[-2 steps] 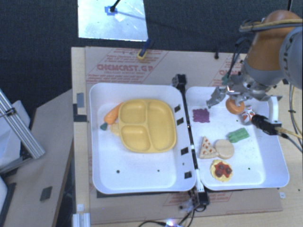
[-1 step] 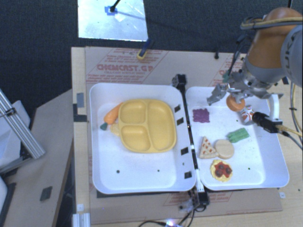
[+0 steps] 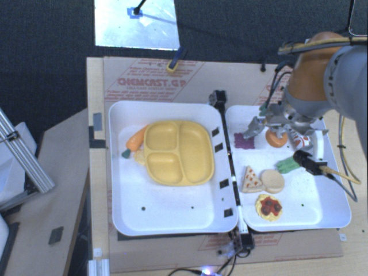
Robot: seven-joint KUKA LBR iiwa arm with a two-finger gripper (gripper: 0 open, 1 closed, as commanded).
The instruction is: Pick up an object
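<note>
While the grey arm with the orange band (image 3: 319, 68) reached in from 3 o'clock, all the loose stuff sat in two shallow white bins.

Starting closest to the camera, in the right white bin (image 3: 307, 206), a round red-and-yellow toy disc (image 3: 269, 207) lay at about 6 o'clock. Just past it was a tan toy pizza wedge with red dots (image 3: 250, 179), and a plain beige round disc (image 3: 273, 180) sat just beside it at its 3 o'clock. A small green chunk (image 3: 286, 165) lay near the beige disc at its 1 o'clock, not touching it.

Further back, an orange round piece (image 3: 276, 138) sat toward 12 o'clock of that bin. That looked like the likeliest pick, since the two-finger gripper (image 3: 270, 128) was right on top of it. Honestly I couldn't tell whether the gripper was spread, closed or pinching anything, because the view was too cluttered there. A flat purple scrap (image 3: 244, 141) lay at 9 o'clock from the orange piece, close to the bin's left wall.

Over in the left white bin (image 3: 167, 209), a yellow plastic plate with three compartments (image 3: 175, 152) took up the middle. An orange toy carrot with a green end (image 3: 136, 138) lay against the plate's rim at 9 o'clock.

Beyond both bins, at 12 o'clock, was a brown cardboard sheet with red lettering (image 3: 152, 80). A shiny silver square panel (image 3: 135, 16) lay farthest back.
</note>
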